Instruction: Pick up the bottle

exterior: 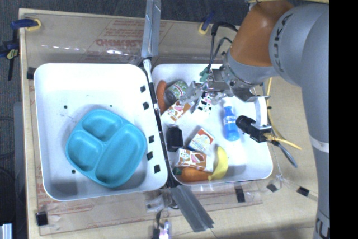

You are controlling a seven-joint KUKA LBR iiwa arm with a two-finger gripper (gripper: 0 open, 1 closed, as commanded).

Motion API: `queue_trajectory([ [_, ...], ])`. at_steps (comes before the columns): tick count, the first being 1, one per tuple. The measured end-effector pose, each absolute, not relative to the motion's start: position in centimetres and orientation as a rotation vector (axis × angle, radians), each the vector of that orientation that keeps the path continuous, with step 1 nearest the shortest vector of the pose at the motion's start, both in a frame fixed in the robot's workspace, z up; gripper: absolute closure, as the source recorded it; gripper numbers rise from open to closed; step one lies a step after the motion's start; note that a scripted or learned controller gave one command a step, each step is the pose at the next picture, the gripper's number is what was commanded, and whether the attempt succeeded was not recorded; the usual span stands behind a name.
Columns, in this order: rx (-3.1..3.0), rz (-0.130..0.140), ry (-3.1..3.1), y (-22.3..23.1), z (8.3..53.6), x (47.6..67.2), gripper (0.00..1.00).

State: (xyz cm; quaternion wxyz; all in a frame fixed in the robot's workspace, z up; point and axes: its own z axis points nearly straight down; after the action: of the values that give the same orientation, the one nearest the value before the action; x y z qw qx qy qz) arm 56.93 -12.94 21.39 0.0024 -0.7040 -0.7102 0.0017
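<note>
Bins (42, 120) number two, one blue bottle (230, 123); tool (208, 88) state unclear.

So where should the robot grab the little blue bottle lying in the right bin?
Probably around the middle of the small blue plastic bottle, coming straight down from above. It lies flat on the white right bin floor, its length running up and down in the view, so fingers should close across its narrow width. The gripper is up and left of it.
</note>
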Motion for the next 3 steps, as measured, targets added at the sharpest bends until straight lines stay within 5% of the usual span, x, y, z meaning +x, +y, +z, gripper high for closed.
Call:
queue_trajectory([
  [1, -2.201, 0.008, -2.232, -12.9, 22.3, 57.0, 1.00],
  [2, -2.201, 0.009, -2.233, -12.9, 22.4, 57.0, 0.00],
  [3, -2.167, 0.003, -2.273, -18.5, 20.9, 57.9, 0.00],
])
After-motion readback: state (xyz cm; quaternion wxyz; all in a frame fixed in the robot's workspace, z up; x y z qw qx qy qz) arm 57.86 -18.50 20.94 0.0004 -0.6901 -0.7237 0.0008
